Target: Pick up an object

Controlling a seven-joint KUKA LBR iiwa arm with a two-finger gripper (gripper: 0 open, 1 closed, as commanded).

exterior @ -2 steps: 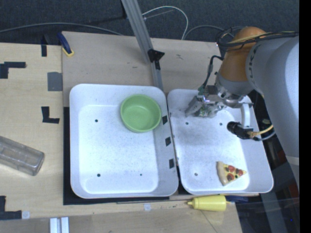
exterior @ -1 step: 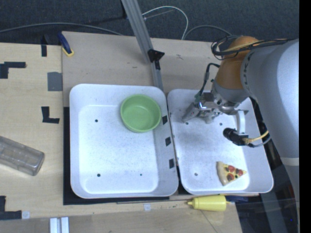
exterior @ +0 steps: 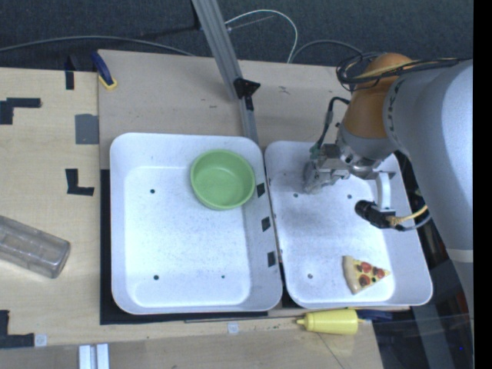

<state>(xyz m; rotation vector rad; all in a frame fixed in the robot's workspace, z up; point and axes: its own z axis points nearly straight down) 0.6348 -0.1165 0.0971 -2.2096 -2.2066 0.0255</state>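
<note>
Claw (exterior: 315,177) hangs low over right bin's (exterior: 296,233) upper left, grip state unclear; pizza slice toy (exterior: 363,273) lies lower right, well apart, ungrasped.

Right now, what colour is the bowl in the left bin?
Light green, seen plainly in the camera view: the bowl.

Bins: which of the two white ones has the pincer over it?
The right bin, holding the pizza slice; the pincer hangs over its far end.

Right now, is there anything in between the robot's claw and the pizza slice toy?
Nothing. In the camera view, the gripper is at the back of the right bin and the toy pizza slice lies in its front corner, with just bare white bin floor between them.
</note>
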